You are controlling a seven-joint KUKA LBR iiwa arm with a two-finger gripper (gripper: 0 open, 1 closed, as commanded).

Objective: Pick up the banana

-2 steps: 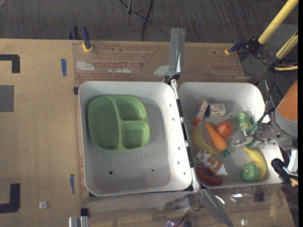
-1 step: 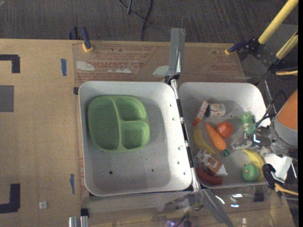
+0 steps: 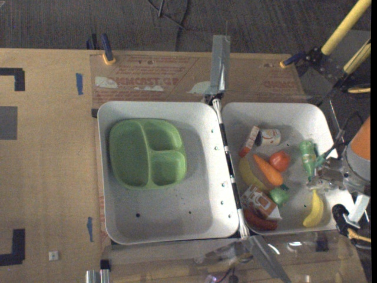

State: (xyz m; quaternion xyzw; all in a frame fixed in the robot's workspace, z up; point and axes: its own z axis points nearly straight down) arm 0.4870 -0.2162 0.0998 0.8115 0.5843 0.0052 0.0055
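Now banana [image 3: 314, 211] yellow, curved, lying in right bin [image 3: 294, 114]; end effector [image 3: 323, 175] state unclear

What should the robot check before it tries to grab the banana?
1. Banana in sight: ok. The curved yellow banana lies near the front right corner of the right white plastic bin.
2. Space around it: ok. Bare bin floor separates it from the small green toy vegetable on its left.
3. Hand near the banana: ok. The robot's metal hand sits just above the banana's upper end.
4. Hand open or shut: cannot tell; too blurry.
5. Banana already grabbed: not ok. It lies on the bin floor.
6. Right target: ok, but watch out: another yellow curved piece lies partly under the orange carrot.
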